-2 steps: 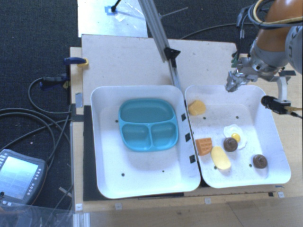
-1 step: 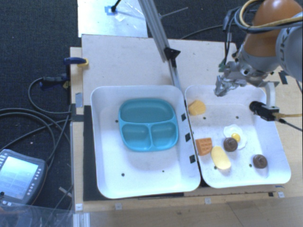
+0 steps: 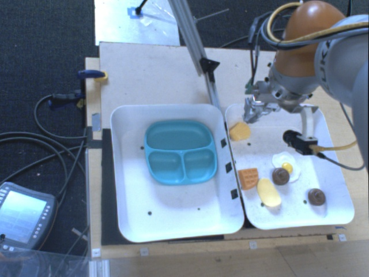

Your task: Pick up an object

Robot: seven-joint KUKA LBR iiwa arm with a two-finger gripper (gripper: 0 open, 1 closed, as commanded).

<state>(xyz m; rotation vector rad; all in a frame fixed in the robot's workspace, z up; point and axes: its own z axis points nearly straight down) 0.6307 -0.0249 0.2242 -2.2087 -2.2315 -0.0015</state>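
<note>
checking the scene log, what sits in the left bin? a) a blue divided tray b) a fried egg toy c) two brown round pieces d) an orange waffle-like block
a, the blue divided tray lies alone in the left bin, while the fried egg toy, brown round pieces and orange block are all in the right bin.

Divided tray (image 3: 180,152) in left bin (image 3: 130,212)
</note>
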